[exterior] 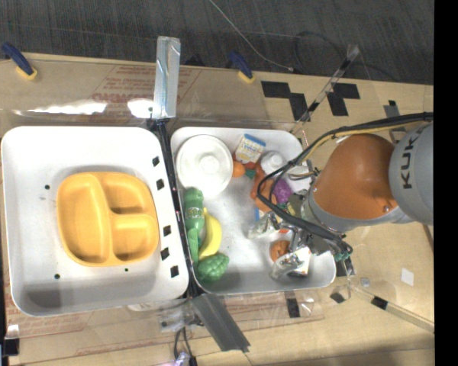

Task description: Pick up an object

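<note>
While low in the right bin [214, 280], tool [290, 256] nears clutter.

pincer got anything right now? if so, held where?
Cannot tell. The pincer is low in the right bin among cluttered items; no object shows clearly between its tips.

Even overhead light, tape glare, slight softness.

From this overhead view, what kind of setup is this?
Likely a robot grasping test bench: two shallow white bins sit taped on cardboard, the left holding a yellow divided plastic tray, the right holding toy food like a green plastic vegetable, with a grey-and-orange arm.
</note>
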Robot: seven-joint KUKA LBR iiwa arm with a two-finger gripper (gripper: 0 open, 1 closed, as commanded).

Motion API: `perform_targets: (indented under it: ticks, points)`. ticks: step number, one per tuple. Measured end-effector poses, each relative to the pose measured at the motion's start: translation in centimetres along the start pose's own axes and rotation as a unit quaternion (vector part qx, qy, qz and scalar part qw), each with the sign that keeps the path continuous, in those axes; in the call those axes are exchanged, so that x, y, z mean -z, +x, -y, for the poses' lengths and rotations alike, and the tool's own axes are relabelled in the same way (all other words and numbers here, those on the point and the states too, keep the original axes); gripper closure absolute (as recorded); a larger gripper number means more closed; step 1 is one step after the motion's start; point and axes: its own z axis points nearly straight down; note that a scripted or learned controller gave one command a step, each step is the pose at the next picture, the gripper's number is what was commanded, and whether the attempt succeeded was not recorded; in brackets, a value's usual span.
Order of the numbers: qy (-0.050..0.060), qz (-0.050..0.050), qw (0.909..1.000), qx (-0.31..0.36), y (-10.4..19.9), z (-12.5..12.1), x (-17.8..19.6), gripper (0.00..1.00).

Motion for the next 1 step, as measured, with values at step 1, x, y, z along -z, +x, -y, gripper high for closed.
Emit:
perform_targets:
  ticks: [1]
  points:
    - [0.0, 0.0, 0.999, 0.045, -2.1, 0.74, 0.0, 0.0]
